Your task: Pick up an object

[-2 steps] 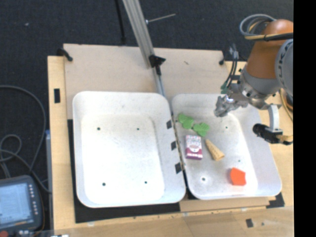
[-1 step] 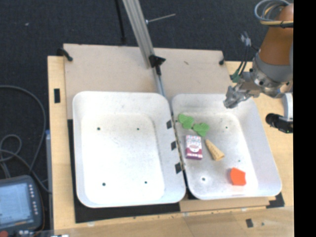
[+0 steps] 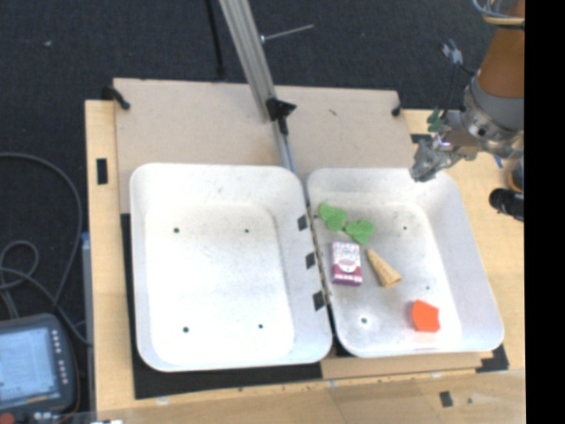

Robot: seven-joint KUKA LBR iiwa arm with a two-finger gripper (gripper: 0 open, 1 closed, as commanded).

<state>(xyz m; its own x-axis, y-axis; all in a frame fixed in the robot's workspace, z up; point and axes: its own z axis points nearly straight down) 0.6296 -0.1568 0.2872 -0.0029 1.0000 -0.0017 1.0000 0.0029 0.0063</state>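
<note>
Two bins sit side by side on the bench [image 3: 106, 237], their inner edges touching. The left bin [image 3: 221, 263] lies beside the right bin [image 3: 459, 237], which holds everything. Toward its back left corner rest two leaf-shaped pieces [image 3: 346, 223], close together. Just in front of them lies a small carton [image 3: 346, 264], with a cone [image 3: 382, 268] close on its right. A block [image 3: 425, 316] sits nearer the front right. The gripper [image 3: 425, 166] hangs over the right bin's back rim.
</note>
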